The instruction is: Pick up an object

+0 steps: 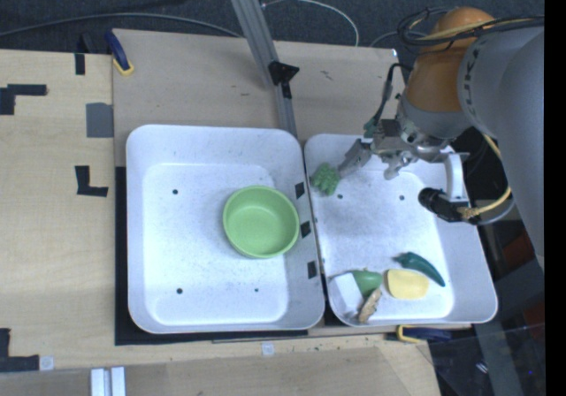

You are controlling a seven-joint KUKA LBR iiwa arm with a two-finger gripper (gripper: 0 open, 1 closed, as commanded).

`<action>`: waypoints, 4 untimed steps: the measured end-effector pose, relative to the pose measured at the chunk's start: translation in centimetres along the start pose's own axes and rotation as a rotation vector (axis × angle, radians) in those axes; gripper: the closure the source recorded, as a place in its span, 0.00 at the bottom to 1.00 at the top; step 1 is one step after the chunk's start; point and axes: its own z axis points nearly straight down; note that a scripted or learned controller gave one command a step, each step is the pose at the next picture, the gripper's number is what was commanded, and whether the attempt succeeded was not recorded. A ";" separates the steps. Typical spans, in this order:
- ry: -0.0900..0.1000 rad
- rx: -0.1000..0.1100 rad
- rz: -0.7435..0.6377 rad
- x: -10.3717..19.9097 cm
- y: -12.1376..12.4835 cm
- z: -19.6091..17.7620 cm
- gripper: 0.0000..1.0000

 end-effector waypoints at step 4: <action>0.000 -0.012 -0.001 0.0 0.5 -1.1 1.00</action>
